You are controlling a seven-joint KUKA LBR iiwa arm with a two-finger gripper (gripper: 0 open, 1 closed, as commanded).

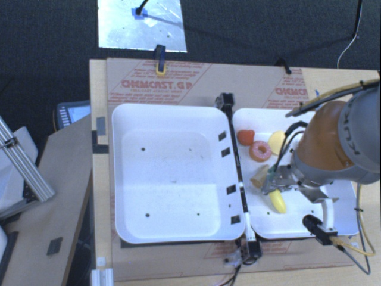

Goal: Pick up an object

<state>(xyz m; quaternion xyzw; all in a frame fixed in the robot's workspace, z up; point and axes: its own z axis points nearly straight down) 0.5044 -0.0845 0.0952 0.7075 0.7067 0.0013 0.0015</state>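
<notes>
The right bin (253, 226) holds a red-orange piece (246, 137), a pink ring like a doughnut (260, 151), a pale yellow lemon-like piece (277, 140), a tan piece (260, 176) and a yellow banana-like piece (277, 202). My gripper (275, 183) reaches down into this bin from the right, between the tan piece and the yellow piece. It hangs just above the yellow piece's upper end. The grey and orange wrist covers much of the bin's right half.
The left bin (172, 171) lies beside the right one, parted by a black strip of clips (233, 165). Both rest on a cardboard sheet (178, 82). A yellow clamp (161, 61) stands at the cardboard's far edge.
</notes>
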